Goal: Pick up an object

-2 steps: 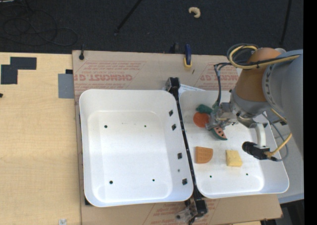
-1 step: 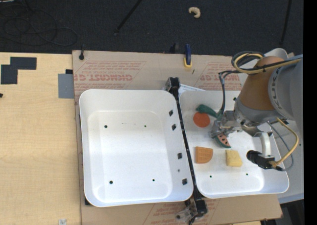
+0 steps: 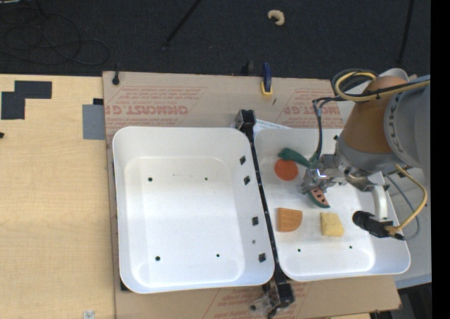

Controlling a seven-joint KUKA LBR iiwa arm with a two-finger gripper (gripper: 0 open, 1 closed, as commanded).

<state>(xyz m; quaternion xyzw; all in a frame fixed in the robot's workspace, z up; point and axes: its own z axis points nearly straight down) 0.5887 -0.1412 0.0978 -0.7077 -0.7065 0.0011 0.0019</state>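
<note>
Right bin [image 3: 394,265], smooth white plastic, is sitting beside the left bin [image 3: 126,170] and carrying a round orange-red disc [image 3: 285,169] touching a curved green piece [image 3: 294,157], both crowding the gripper's [image 3: 316,184] left. An orange wedge [image 3: 289,219] and a yellow spongy block [image 3: 332,225] are lying nearer the front. A red slice with green rim [image 3: 321,199] is lying directly under the gripper; how far the gripper is opening cannot be told.

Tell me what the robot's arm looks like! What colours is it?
The arm is big, round and grey, with a wide orange band above the wrist. Yellow cables loop over the top, and thin dark wires run down to the small silvery metal gripper.
</note>
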